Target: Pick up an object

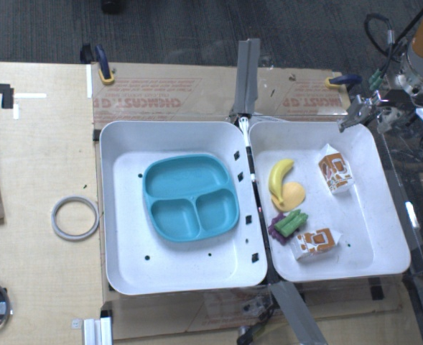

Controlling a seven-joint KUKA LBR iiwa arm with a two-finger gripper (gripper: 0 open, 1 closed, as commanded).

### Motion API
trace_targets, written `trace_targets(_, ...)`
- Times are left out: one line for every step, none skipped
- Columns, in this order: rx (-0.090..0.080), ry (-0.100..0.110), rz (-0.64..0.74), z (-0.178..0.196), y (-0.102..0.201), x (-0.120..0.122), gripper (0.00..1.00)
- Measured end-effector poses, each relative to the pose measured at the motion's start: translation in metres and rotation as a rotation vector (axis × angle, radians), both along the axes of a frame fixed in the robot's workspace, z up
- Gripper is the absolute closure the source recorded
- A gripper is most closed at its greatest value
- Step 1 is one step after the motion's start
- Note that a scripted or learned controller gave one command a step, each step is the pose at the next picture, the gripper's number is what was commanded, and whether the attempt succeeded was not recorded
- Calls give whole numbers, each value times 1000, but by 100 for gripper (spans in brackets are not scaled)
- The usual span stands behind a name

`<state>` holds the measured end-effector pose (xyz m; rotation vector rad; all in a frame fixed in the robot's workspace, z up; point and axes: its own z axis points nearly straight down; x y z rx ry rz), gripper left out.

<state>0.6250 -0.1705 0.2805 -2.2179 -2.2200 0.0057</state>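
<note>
The pincer (360, 111) hovers over the far right corner of the right bin (383, 192), and I cannot tell how it is set. That bin holds a banana (279, 179), a green and purple toy (289, 225) and two small cartons (335, 172). The left bin (118, 214) holds a blue divided tray (190, 198).

The cardboard sheet (197, 92) bears upside-down red "CHEMICALS" lettering.
</note>
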Motion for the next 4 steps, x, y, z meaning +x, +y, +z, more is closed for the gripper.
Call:
trace_targets(0, 0, -248, -117, -50, -25, 0)
trace_targets(0, -3, -48, -190, -16, -13, 0)
trace_targets(0, 0, -51, -182, -17, -14, 100)
trace_targets(2, -1, 63, -135, -8, -105, 100)
